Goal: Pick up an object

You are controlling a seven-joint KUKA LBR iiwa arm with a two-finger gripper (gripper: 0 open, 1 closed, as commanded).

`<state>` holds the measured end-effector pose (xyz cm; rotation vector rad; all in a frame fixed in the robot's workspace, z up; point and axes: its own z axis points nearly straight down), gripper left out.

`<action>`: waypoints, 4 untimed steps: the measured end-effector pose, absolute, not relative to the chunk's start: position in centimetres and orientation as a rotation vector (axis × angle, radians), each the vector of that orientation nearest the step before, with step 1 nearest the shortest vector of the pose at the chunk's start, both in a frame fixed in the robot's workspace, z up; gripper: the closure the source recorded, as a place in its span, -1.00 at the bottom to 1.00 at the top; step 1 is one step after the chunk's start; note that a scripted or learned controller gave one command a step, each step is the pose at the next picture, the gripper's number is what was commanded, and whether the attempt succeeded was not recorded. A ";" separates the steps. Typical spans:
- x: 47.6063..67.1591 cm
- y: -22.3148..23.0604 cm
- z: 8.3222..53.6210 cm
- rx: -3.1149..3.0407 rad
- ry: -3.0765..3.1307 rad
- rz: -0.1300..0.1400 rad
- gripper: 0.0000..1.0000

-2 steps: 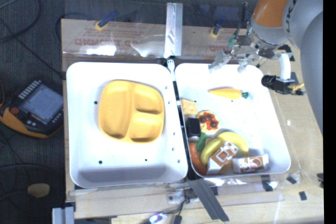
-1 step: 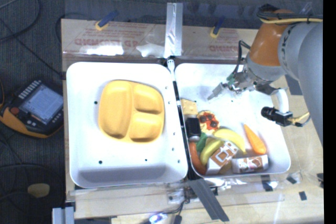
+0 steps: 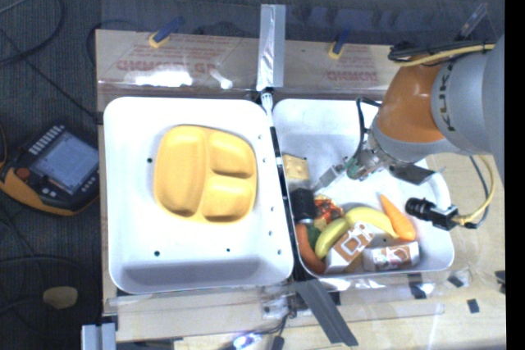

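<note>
Camera view: gripper [image 3: 338, 173] poised in right bin [image 3: 328, 120], jaw state impossible to tell, banana [image 3: 359, 221] just toward five o'clock among clutter, best approached straight down, centred, well off the carrot [image 3: 397, 216].

- Light is bright and even, falling from overhead; both white bins come out close to overexposed.
- The left bin [image 3: 123, 258], well left of the claw [image 3: 344, 170], shows a soft grey shadow along its near inner wall.
- Glare streaks the clear plastic sheet [image 3: 176, 65] on the worktop, up and left of the claw, and the metal strip [image 3: 271, 45] between the bins gleams.
- The yellow tray [image 3: 205, 172] left of the claw has mild sheen and a thin shadow at its rim.
- The arm casts a faint shadow on the right bin's floor [image 3: 320, 131] beside the claw.
- The dark carpet [image 3: 49, 29] stays dim, with grainy detail.
- Overall sharpness is modest; small items below the claw look soft, and the claw itself is slightly blurred.
</note>
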<state>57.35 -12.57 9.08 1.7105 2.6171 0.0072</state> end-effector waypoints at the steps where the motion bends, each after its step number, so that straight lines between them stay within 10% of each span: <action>1: 51.7 -16.8 12.9 1.167 2.915 0.002 -1.00; 2: 51.4 -12.0 9.0 1.439 2.778 0.004 -1.00; 3: 60.0 -16.3 9.0 1.658 2.653 0.006 -1.00; 4: 60.5 -21.2 8.9 1.745 2.602 0.010 -1.00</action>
